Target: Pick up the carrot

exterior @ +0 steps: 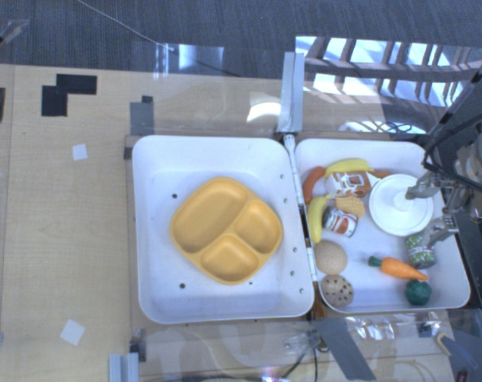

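The carrot (398,268), orange with a green stub at its left end, lies flat near the front right of the right bin (452,301). My gripper (433,211) hangs over the bin's right side, up and to the right of the carrot and apart from it. Its two grey fingers (423,188) stand spread, one by the rim of a white round dish (398,205), the other just above a small patterned jar (421,252). The gripper is open, with nothing held between the fingers.
A green ball (418,292) sits just right of the carrot. Bananas (348,166), a sausage (312,183), a can (340,222), a brown ball (330,256) and a cookie (337,290) crowd the bin's left half. The left bin (157,293) holds a yellow divided plate (227,229).
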You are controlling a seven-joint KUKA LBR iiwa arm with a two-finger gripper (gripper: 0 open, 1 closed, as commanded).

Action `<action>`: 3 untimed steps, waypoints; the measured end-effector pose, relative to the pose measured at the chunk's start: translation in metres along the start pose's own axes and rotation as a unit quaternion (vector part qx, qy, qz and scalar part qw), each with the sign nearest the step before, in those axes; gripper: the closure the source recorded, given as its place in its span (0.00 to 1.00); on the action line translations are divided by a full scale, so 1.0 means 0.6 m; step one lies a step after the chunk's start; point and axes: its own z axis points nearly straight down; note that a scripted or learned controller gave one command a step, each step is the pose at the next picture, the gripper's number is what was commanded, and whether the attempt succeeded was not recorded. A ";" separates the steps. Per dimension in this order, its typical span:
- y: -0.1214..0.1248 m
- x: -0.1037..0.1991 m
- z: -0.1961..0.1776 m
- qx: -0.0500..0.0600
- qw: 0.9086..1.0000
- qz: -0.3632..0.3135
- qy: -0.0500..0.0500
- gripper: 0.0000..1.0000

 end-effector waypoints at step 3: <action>0.078 0.012 0.031 0.000 0.996 0.089 -0.004 1.00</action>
